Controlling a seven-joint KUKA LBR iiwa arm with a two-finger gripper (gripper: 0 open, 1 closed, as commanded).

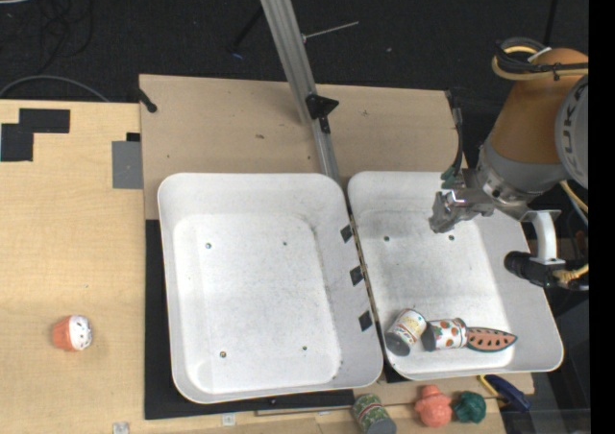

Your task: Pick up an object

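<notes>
White bin (pixel 538 355) beneath, pincer (pixel 444 218) hovering, its spread impossible to tell, and the cans (pixel 430 332) well below it hug the wall, risking a blocked, glancing grab.

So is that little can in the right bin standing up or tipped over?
Tipped over: the can lies on its side on the right bin's floor, one round end showing.

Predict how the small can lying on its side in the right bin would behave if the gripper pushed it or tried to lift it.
The can lies on its side, so a push would probably roll it. It touches a second spotted can, which might get nudged too. Its round wall could slip between fingers closing across it. It looks small, so probably light.
</notes>
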